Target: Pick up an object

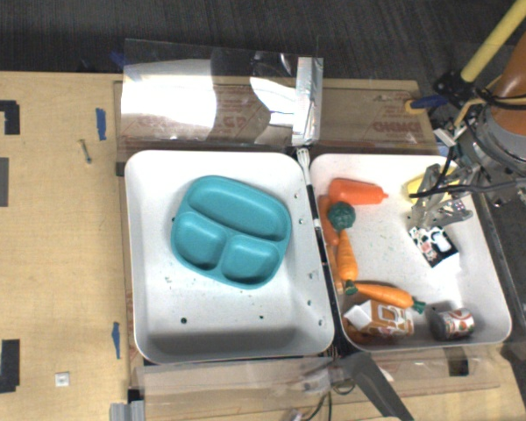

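Gripper (434, 209), reaching in from 3 o'clock, hangs over the right bin (495, 310); finger spacing cannot be told. Just below it lies a small black-and-white packet (434, 246). A yellow item (415, 185) sits at its 10 o'clock. Toy carrots (355, 191) (384, 293) occupy the bin's 9 and 6 o'clock; a can (451, 324) lies at 5. The left bin (149, 235) holds a teal divided tray (231, 230).

2 bins (149, 174), 1 teal tray (231, 230), 3 carrots (356, 191)
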Motion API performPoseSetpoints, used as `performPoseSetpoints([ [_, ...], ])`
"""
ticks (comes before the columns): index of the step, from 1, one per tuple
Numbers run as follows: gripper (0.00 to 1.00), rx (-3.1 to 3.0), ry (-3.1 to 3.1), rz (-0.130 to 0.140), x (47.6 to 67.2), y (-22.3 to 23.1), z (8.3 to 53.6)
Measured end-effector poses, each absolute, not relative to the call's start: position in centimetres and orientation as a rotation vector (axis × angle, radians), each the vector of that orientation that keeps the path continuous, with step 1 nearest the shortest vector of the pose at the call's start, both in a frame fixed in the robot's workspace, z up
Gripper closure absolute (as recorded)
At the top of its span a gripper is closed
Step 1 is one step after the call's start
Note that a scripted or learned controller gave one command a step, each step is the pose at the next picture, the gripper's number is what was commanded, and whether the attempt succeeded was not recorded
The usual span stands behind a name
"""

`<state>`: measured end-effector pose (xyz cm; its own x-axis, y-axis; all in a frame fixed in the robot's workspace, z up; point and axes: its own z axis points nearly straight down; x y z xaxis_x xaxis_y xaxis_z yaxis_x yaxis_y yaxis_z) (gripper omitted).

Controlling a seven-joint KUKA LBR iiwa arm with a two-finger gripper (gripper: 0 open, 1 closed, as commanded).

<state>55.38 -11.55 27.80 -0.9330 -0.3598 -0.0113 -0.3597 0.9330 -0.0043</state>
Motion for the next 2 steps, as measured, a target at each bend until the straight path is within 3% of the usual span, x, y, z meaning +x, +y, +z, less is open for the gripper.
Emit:
performPoseSetpoints([
  [1,1.0,-0.643,3.069,0.004,62.4,-7.1,25.0],
  [2,1.0,-0.5,3.09,0.0,66.9,-6.5,27.2],
])
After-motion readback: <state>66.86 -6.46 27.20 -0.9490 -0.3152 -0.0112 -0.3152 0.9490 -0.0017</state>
